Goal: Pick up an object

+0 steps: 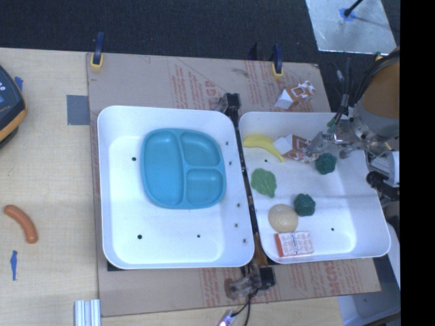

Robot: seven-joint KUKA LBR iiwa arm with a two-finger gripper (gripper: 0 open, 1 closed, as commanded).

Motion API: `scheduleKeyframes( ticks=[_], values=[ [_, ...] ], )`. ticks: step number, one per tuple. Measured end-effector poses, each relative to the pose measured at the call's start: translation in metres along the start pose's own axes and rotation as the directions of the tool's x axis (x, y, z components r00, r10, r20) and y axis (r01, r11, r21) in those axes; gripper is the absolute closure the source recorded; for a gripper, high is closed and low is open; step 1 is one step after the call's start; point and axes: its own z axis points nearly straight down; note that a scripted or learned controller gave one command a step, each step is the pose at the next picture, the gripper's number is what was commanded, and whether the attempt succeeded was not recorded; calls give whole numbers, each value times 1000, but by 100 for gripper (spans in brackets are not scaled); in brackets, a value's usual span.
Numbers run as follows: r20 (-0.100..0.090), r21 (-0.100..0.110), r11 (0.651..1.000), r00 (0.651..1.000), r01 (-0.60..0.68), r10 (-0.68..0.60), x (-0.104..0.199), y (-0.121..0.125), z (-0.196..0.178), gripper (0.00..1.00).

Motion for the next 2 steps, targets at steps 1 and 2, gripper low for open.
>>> scheduleKeyframes(
  ticks=[1,2],
  values=[
    [-3,4,1000,1000,1,-1,0,8,5,0],
    [-9,23,1000,1000,3,-3,-3,-23,20,0]
  ],
)
